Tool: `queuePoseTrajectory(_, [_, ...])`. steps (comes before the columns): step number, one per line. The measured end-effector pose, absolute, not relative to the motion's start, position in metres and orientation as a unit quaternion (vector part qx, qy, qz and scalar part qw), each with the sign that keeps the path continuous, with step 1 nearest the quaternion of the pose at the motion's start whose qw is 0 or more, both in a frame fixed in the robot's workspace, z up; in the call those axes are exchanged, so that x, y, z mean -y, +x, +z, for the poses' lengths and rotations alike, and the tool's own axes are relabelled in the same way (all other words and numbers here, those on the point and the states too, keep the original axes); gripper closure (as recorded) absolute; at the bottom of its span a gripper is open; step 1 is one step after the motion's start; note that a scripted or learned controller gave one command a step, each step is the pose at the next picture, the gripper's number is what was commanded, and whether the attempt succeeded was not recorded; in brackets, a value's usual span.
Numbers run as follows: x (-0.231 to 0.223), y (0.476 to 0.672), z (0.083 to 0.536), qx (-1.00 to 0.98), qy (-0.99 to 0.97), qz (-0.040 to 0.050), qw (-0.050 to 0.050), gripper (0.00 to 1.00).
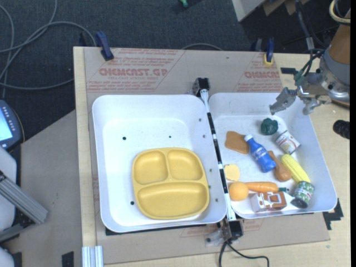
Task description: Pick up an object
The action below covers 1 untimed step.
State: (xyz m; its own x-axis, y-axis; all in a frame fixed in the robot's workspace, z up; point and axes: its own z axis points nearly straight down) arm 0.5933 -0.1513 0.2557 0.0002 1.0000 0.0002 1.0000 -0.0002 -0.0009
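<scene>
Gripper (295,102): fingers spread wide, nothing between them, hanging over the right bin's (245,102) far right corner.
Ball (270,126): dark green, just below the gripper, apart from it.
Bottle (260,153): blue, mid-bin.
Left bin (111,121): holds a yellow tray (169,182).
</scene>
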Motion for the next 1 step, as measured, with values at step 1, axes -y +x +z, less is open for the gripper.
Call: queuePoseTrajectory(1, [0.1427, 0.6332, 0.1742, 0.708, -0.706, 0.0010, 0.002, 0.00])
